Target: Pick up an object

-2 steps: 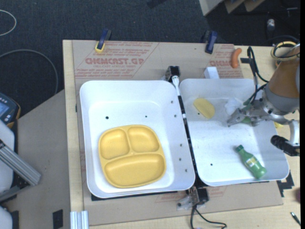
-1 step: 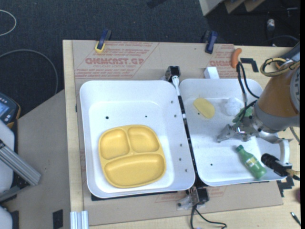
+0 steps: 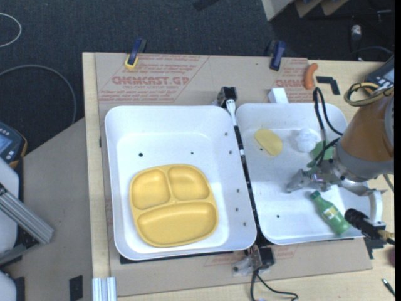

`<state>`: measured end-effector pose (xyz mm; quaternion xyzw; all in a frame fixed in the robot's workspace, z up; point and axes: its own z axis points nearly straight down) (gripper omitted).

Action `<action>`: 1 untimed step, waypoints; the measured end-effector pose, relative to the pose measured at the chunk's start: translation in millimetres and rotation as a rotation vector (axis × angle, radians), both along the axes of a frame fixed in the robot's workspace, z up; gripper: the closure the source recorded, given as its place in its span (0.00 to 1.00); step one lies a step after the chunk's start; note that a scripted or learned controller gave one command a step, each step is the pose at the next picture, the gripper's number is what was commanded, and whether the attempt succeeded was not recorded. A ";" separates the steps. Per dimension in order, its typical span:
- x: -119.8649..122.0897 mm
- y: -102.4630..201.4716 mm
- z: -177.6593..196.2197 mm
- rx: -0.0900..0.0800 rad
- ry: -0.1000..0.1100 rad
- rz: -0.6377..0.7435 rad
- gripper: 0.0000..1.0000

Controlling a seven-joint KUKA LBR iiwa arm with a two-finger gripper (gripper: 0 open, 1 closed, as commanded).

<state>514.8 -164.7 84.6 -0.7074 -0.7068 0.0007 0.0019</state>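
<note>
**Gripper low over right bin**

Left bin (image 3: 119, 127): yellow divided plate (image 3: 173, 204). Right bin (image 3: 276, 221): yellow sponge (image 3: 269, 142), white crumpled item (image 3: 306, 140), green bottle (image 3: 329, 213) just beside gripper (image 3: 299, 182). Fingers spread apart, nothing between them.

The arm (image 3: 369, 137) hides part of the right bin (image 3: 276, 218).

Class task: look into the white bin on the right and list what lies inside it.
Inside the right bin lie a pale yellow piece, a white crumpled object and a green bottle. The gripper reaches in. The arm covers the bin's far right side, including part of another green item.
</note>
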 end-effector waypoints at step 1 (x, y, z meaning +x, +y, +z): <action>5.5 58.8 -0.1 0.001 -0.001 0.006 0.00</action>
